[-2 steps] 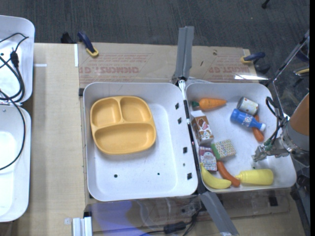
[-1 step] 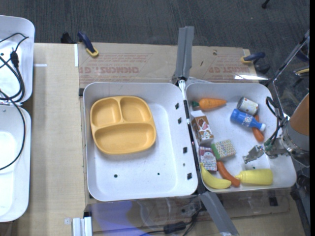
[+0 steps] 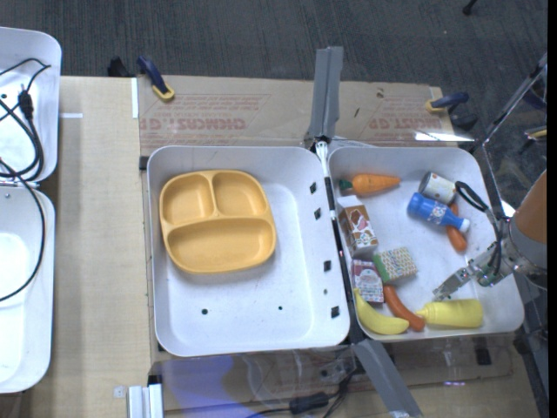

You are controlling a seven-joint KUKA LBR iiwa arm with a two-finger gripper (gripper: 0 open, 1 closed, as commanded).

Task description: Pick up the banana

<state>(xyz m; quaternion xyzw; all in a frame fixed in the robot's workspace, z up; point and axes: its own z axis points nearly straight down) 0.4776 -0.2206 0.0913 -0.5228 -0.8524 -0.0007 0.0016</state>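
The banana (image 3: 380, 318) lies at the near edge of the right bin (image 3: 487, 168), against the bin's near-left corner, curved and resting flat. Just right of the banana, touching it, an orange sausage-shaped toy (image 3: 403, 307) lies at a slant, and right of that sits a yellow squeeze bottle (image 3: 454, 313) on its side. Directly behind the banana is a small red-and-white carton (image 3: 368, 281), with a speckled green-edged box (image 3: 396, 264) beside it. The gripper (image 3: 456, 282) hangs low over the bin well to the right of the banana, above the yellow bottle, with nothing visibly between its fingers; whether they stand apart or closed cannot be told. Farther back from the banana stands a brown carton (image 3: 358, 227), then a toy carrot (image 3: 372, 183) near the far rim. To the right of the carrot lie a blue bottle (image 3: 438, 212) and a grey can (image 3: 438, 186). Left of the banana, across the divider, the left bin (image 3: 244, 320) holds a yellow divided plate (image 3: 218, 220).
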